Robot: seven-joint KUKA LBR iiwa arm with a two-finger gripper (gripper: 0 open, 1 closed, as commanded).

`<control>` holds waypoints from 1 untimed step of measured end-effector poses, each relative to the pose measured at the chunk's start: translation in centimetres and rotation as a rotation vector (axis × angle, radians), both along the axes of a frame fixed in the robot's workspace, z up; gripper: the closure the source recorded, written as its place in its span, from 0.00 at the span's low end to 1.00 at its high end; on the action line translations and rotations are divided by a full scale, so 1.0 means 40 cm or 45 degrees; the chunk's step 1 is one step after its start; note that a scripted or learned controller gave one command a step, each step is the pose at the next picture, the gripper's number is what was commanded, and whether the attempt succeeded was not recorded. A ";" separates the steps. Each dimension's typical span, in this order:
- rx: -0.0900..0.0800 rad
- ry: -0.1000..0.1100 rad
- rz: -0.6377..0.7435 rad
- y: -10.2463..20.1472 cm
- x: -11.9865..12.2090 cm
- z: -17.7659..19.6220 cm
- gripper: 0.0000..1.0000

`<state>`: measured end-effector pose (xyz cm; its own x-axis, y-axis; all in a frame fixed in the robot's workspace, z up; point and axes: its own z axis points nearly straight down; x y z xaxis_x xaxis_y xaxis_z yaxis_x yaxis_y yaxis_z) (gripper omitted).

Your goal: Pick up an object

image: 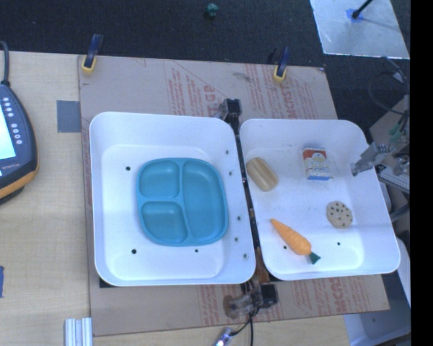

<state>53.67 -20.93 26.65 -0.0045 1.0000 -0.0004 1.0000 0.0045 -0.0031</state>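
End effector [362, 166] at right bin's [361, 262] right edge; grip state unclear.
Cardboard-covered wooden tabletop [43, 251], dark floor [151, 13] beyond.

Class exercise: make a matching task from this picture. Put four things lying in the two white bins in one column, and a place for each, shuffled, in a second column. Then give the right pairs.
Things:
1. blue plastic divided plate
2. orange toy carrot
3. small white and red carton
4. round speckled cookie

Places:
A. right bin, far side
B. left bin, middle
C. right bin, near edge
D. right bin, right side, towards the gripper

Pairs: 1-B, 2-C, 3-A, 4-D
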 end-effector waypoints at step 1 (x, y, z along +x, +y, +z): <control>0.000 0.001 0.003 0.164 -0.119 -0.091 0.00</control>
